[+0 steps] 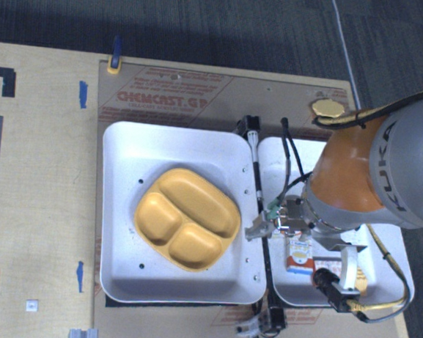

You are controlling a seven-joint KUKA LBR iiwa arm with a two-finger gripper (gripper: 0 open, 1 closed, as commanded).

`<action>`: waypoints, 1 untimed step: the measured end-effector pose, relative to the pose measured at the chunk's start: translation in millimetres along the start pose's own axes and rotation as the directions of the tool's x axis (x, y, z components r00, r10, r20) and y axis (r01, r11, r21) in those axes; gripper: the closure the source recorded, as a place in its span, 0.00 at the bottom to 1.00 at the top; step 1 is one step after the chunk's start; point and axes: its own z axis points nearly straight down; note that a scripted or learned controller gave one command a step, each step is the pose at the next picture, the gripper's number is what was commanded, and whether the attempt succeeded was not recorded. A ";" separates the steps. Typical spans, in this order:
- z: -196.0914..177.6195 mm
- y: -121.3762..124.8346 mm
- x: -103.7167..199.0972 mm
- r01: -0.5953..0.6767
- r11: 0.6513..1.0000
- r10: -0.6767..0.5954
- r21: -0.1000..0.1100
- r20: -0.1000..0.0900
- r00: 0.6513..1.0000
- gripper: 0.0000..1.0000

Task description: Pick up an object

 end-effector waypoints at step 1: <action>-13.3 -0.3 -71.4 -0.001 1.000 0.001 0.000 0.002 1.000 1.00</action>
